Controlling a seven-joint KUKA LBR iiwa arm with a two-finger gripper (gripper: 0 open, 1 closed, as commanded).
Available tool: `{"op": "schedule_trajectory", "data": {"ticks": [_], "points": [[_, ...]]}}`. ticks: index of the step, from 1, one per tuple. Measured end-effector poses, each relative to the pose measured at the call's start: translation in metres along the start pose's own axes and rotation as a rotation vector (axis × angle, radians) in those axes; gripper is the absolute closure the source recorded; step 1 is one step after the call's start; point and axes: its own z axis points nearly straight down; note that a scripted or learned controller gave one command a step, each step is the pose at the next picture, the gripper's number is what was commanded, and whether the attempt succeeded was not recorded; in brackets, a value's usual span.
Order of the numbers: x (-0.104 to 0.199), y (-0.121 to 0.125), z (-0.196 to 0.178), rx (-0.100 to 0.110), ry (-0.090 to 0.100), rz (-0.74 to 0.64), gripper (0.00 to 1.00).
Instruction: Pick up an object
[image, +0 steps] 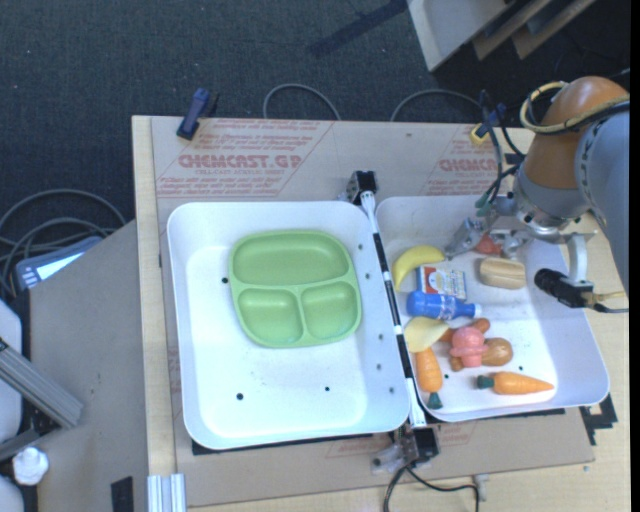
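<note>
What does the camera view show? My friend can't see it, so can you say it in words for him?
A grey and orange robot arm reaches from the right into a white bin of toy food, its gripper low at the bin's far end. The toys include a banana, a blue bottle and a carrot. The left bin holds a green divided plate.

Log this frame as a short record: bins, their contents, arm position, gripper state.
left bin: green divided tray
right bin: toy foods, among them a banana, blue bottle, bread roll, two carrots
arm: over the right bin's far corner
gripper: low among the items; finger state unclear
held object: none visible
</note>
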Motion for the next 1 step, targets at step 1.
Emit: {"op": "schedule_trajectory", "data": {"ticks": [1], "points": [[-0.0072,0.0079,0.0007,0.012,-0.001,0.002,0.0]]}}
